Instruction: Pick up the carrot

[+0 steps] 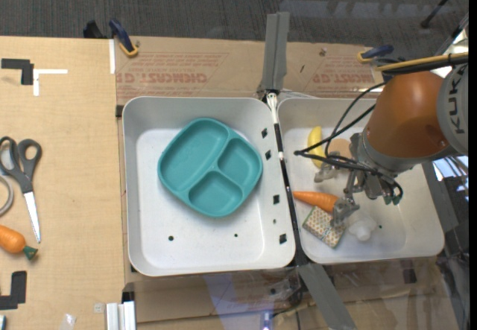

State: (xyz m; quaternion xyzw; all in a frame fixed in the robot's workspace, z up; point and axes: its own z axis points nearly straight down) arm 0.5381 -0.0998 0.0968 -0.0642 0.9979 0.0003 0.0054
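Observation:
An orange carrot (313, 200) lies in the right bin (414, 240), near its left wall, with its tip pointing left. My gripper (343, 211) hangs low just past the carrot's thick right end, touching or nearly touching it. The grey arm with its orange band (408, 121) comes in from the right above it. A second small carrot (10, 239) with a green end lies on the wooden bench at the far left, outside the bins.
The right bin also holds a yellow banana (317, 142), a speckled tan pad (322, 227) just below the gripper and a small white object (363, 230). A teal divided plate (212, 166) sits in the left bin (136, 194). Scissors (25, 172) lie on the bench at left.

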